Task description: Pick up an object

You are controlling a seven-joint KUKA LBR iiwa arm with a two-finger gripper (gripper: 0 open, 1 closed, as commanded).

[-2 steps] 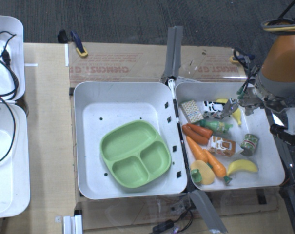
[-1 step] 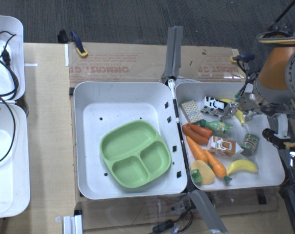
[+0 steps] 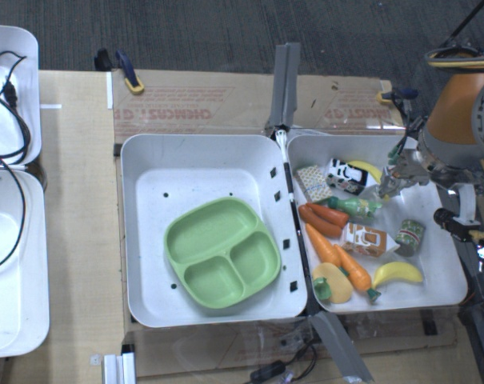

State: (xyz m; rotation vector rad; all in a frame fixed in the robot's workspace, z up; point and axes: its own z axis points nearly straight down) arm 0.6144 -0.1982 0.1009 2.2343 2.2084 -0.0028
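Reaching in from the right, the grey robot arm with its orange band (image 3: 458, 110) hangs its two-finger gripper (image 3: 390, 184) low over the back of the right shallow white bin (image 3: 454, 274); whether the gripper is spread or closed cannot be told, and nothing is visibly held. Well to the gripper's left sits the left shallow white bin (image 3: 146, 214), with a pale green three-compartment plastic tray (image 3: 222, 252) inside. Closer, down and to the left of the gripper, two orange toy carrots (image 3: 338, 256) lie slantwise among the clutter. A yellow toy banana (image 3: 397, 274) lies below the gripper near the bin's front. A small orange and white carton (image 3: 363, 239) lies just below and left of the gripper. Nearest, almost beneath it, lies a green bottle-shaped toy (image 3: 355, 207), the likely target, with a black and white toy (image 3: 347, 175) just to the left. A small green can (image 3: 410, 237) stands below and slightly right. To grasp well, the gripper should probably centre across the green toy's narrow width and descend straight, avoiding its neighbours.
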